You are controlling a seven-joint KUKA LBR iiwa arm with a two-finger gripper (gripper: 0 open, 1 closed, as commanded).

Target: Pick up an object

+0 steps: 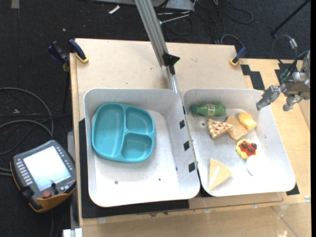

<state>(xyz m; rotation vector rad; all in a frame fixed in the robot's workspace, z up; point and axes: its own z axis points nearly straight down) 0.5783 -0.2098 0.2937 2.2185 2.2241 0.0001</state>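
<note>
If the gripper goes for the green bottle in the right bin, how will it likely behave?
The green bottle lies on its side, so a nudge would probably roll it. It looks like smooth toy plastic, likely light and somewhat slippery. The waffle piece nearby may block it.

**Lighting and picture quality**

Illumination is even, bright and diffuse from overhead. Both white bins (pixel 133 191) read near overexposed, with surface texture partly washed out. Shadows are soft and short, as under the teal tray (pixel 123 132). The dark floor (pixel 34 58) holds little detail. Focus is moderate throughout; the gripper (pixel 279 98) at the right margin appears slightly soft. No marked edge distortion.
</note>
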